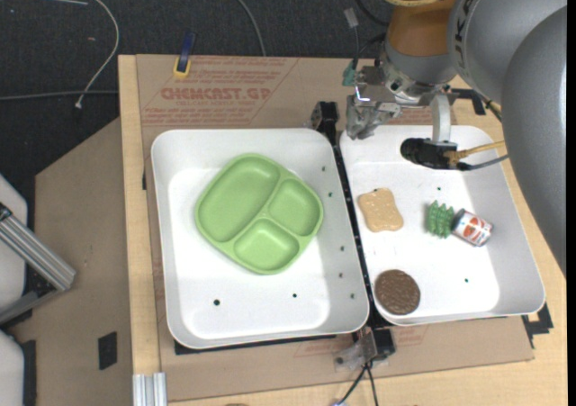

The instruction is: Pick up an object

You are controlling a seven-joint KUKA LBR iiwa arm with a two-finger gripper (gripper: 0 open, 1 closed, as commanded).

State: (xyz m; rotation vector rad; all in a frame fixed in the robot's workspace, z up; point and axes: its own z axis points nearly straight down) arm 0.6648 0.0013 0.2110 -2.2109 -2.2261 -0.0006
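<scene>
In the right bin (504,292) lie a tan bread-shaped piece (380,211), a small green spiky toy (440,218), a red and white can (472,229) on its side touching the toy, and a brown round disc (397,292) near the front edge. My gripper (361,123) hangs over the bin's far left corner, well behind the tan piece and apart from every object. Nothing shows between its tips.
The left bin (180,287) holds a green divided plate (259,212). The bins meet along a ridge (353,233). The grey arm (513,53) covers the far right. A blue clip (185,51) sits on the cardboard behind the bins.
</scene>
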